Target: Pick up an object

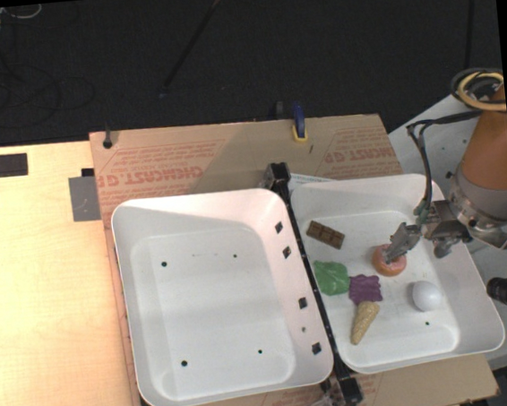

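Over the right bin: my gripper [404, 243] sits low above the round orange-pink object [389, 261], reaching in from the right.
Arm: grey wrist with the orange band [487, 150] above it, at the right side of the bench.
Gripper state: dark fingers point left and down toward the orange-pink object; I cannot tell whether they are apart or together, nor whether they touch it.
Right bin [470, 332]: holds all five loose objects.
Brown bar [324, 233]: lies near the bin's upper left, tilted.
Green object [331, 277]: lies against the left wall, below the brown bar.
Purple object [365, 288]: just right of the green one, touching the top of the cone.
Tan cone [363, 321]: points down and left, below the purple object.
White ball [424, 295]: lies below my gripper, right of the cone.
Left bin [138, 300]: stands beside the right bin, joined by a dark centre strip.
Base: both bins rest on a cardboard sheet [186, 164].
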`<act>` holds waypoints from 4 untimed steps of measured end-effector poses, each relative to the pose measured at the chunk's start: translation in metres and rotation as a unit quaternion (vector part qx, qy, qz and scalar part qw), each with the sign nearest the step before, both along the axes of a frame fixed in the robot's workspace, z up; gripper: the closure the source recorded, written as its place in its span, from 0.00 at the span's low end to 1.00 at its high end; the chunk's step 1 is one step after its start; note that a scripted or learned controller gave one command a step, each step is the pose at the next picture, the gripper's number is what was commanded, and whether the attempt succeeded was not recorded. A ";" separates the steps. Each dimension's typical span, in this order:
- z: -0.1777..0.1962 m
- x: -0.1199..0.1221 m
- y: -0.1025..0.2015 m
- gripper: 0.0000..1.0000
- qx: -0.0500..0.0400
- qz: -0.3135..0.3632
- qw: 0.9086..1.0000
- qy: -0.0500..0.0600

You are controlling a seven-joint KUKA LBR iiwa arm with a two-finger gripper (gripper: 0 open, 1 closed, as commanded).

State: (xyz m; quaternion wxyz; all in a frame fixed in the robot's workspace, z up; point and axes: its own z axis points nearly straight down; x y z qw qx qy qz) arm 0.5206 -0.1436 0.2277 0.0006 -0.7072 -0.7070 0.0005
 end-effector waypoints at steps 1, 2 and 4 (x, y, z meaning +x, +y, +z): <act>-0.125 0.036 0.025 0.00 -0.001 0.000 1.000 -0.005; -0.121 0.032 0.025 1.00 0.001 -0.003 1.000 0.002; 0.172 0.017 0.164 1.00 0.001 0.004 1.000 -0.008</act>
